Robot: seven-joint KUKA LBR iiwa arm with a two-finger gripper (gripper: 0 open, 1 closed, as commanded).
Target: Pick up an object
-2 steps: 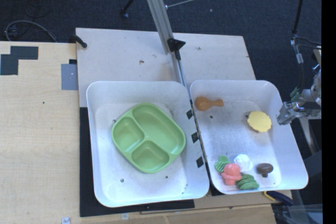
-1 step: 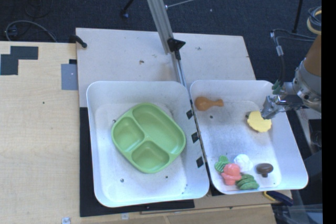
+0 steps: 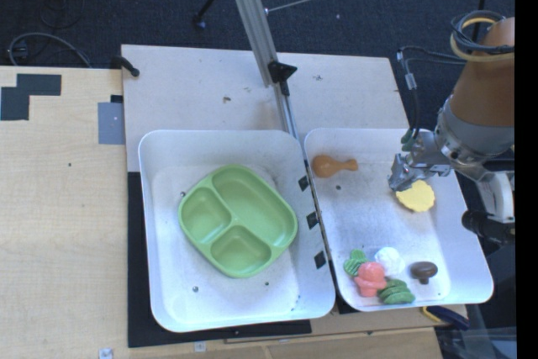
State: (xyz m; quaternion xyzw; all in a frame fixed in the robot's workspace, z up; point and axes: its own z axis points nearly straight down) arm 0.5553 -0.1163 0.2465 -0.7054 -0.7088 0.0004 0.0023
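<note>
On the worktop, in the right bin, a flat yellow piece without a clear long axis is partly hidden by the gripper, whose grip cannot be made out.

**Arm low over the right bin**

The grey arm reaches in from the right, its orange band high near the frame's edge. The wrist angles down and leftward, putting the claw low over the right bin, inside its far right corner.
</note>
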